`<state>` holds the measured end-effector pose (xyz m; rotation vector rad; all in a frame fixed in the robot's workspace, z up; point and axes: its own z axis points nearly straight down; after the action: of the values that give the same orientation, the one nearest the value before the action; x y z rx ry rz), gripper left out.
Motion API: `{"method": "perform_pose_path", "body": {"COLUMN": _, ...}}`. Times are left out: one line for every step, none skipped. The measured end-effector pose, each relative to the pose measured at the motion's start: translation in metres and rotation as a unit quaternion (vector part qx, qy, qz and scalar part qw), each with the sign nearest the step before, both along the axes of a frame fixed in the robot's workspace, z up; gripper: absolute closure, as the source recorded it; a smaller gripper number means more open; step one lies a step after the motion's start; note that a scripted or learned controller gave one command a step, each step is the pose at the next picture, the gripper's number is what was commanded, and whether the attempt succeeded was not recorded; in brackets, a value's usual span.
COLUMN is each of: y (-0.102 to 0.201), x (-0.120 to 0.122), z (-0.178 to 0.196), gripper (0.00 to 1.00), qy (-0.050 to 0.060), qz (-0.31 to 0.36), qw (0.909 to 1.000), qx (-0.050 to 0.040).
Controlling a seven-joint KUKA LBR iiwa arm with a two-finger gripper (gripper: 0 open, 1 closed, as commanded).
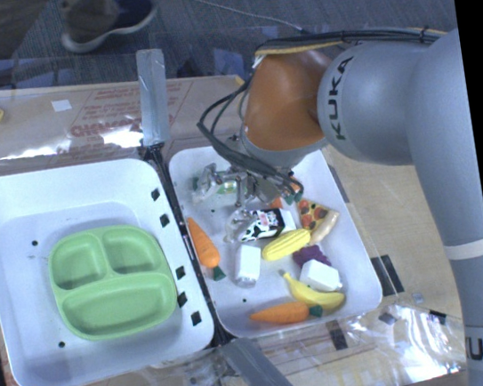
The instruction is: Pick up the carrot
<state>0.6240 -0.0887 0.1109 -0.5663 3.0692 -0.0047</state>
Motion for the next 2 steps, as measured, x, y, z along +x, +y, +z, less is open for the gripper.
{"method": "perform_pose_path", "body": {"y": 0.065, "x": -0.026, "z": 0.086, "gripper": 0.00, "qy": 0.005, "qz": 0.073, "qw": 0.9974, "qx": -0.0011}}
{"method": "perform_pose_path", "body": {"y": -0.008, "x": -0.057, "z": 0.001, "gripper": 0.00, "qy": 0.004, "qz": 0.092, "qw": 0.9958, "qx": -0.0026}}
